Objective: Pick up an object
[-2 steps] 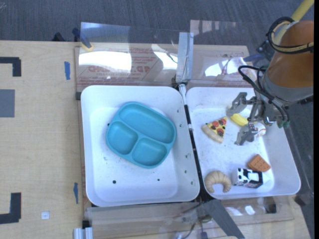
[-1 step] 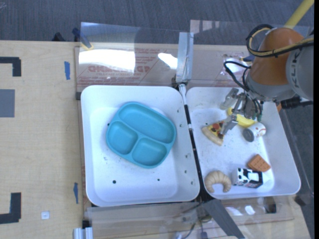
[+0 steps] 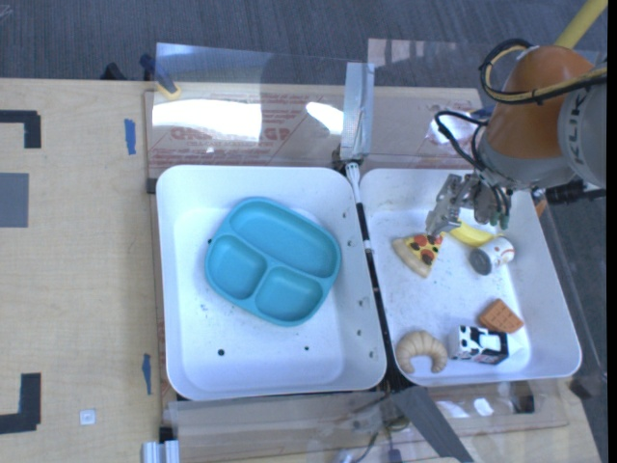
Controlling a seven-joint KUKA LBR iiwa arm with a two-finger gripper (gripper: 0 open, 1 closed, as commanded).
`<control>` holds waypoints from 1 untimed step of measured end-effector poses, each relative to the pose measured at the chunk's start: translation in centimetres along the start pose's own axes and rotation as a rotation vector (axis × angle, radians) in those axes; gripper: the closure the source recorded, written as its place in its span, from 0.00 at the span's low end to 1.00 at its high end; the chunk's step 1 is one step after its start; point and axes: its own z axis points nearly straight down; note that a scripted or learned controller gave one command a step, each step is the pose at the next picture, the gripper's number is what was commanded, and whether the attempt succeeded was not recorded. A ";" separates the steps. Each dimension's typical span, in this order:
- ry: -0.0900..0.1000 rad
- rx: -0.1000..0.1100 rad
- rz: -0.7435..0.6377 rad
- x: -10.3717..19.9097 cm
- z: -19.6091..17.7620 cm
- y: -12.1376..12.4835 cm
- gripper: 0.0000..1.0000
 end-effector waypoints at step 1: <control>0.008 -0.004 -0.291 0.4 -9.8 5.9 1.00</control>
